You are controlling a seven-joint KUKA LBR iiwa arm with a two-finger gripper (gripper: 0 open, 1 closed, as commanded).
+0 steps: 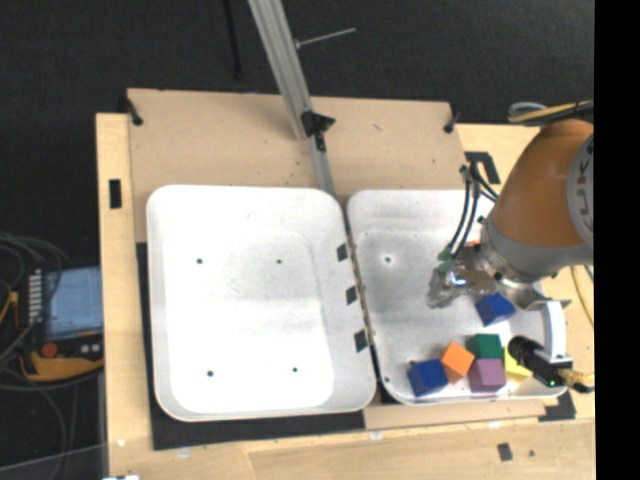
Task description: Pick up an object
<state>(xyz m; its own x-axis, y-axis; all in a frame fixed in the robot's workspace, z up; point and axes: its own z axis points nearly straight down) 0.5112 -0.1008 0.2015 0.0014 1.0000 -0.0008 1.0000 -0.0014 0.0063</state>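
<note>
Fingers on the gripper [447,286]: honestly can't tell if they're spread or pinched, it's just a shiny metal blur, and I see nothing clearly gripped.

Nearest the camera, at the right bin's [400,230] 5 o'clock corner, is a tight huddle of small matte cubes that look like foam or painted wood: blue cube [427,376], orange cube [458,359], purple cube [488,375], green cube [488,345] and a yellow bit [516,367] mostly hidden. They're packed so tight there's hardly room to get either side of one.

A step back, a lone blue block [495,308] sits tilted just at the gripper's 4 o'clock. I'd go for that one: free sides, flat faces. Line up square with two opposite faces, drop straight down, and close only once low.

The bins are smooth white plastic with rounded corners. The left bin [250,298] sits at 9 o'clock.
</note>
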